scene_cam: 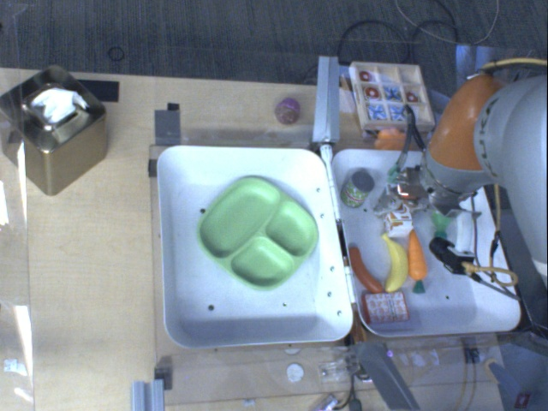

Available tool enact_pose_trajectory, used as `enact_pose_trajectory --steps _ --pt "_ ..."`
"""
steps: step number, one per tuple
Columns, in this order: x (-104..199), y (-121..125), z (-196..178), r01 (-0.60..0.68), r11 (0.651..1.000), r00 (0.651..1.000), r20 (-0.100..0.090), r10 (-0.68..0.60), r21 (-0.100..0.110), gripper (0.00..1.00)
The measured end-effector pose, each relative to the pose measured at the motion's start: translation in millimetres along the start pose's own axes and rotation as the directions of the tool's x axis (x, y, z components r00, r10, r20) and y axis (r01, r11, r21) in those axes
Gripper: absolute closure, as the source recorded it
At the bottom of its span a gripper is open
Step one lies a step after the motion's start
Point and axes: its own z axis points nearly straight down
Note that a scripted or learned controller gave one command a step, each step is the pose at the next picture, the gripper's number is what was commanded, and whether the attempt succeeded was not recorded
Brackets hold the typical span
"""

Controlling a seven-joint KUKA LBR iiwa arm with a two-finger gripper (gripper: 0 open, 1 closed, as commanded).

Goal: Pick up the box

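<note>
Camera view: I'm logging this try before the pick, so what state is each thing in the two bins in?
Green plate: right way up, alone in the left bin.
Can: upright, right bin, top left.
Box: small carton, lying just below the claw.
Banana: lying flat beside the carrot.
Sausage: lying flat, left of the banana.
Packet: lying flat at the near edge.

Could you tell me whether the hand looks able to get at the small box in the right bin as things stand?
Probably yes. The hand hangs right above the small box, which lies uncovered; the banana and carrot sit close below it and might crowd the grasp.
</note>
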Motion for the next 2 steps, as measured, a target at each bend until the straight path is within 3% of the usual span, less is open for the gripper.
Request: enact_pose_trajectory --steps 1,2 --pt "-71.6 -0.6 -95.6 0.179 0.984 0.984 -0.003 -0.179 0.012 1.0" --pt "-30.1 -89.5 -121.9 0.07 0.997 0.998 -0.003 -0.07 0.015 1.0"
